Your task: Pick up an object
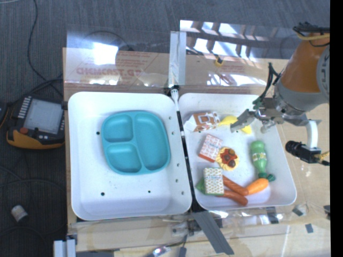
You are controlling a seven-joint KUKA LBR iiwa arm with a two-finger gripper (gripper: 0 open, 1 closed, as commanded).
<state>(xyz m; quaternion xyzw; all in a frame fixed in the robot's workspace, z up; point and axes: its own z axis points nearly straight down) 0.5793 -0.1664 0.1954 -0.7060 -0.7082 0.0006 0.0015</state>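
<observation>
Claw (252, 120) spread, nothing held, just beside yellow piece (227, 122). You: centre over piece, descend straight, then close.

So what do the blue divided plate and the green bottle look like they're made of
The blue divided plate looks like moulded plastic with a smooth, slightly matte finish: one even turquoise colour, rounded corners and soft raised dividers. The green bottle in the right bin also looks like plastic, probably a toy: uniform bright green with a pale label band. At this distance, neither material is certain.
</observation>
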